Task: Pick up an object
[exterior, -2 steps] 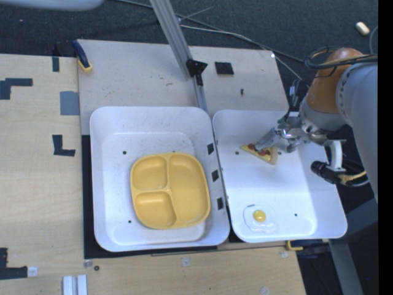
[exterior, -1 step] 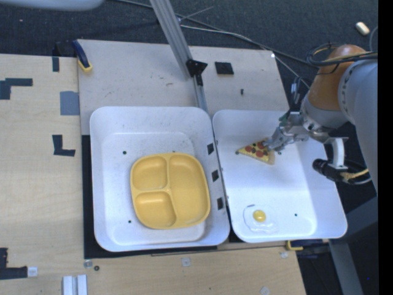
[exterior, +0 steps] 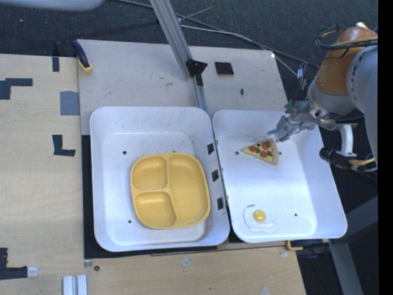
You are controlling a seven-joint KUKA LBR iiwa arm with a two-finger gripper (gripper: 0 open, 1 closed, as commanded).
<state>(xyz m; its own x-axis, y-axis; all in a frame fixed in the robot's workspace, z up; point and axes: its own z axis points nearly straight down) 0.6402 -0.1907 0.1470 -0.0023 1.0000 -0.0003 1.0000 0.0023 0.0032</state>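
Two white bins sit side by side before us, and in the right bin (exterior: 307,183) lies a toy pizza slice (exterior: 263,151), flat on the floor toward the far side. Our gripper (exterior: 279,132) hangs just above and to the right of it, close to its crust end; the slice's long axis runs left to right, tip pointing left. We cannot tell how the jaws stand. A glossy fried egg (exterior: 258,217) rests near the front. The left bin (exterior: 107,171) holds a yellow divided plate (exterior: 170,190), smooth plastic with rounded corners.
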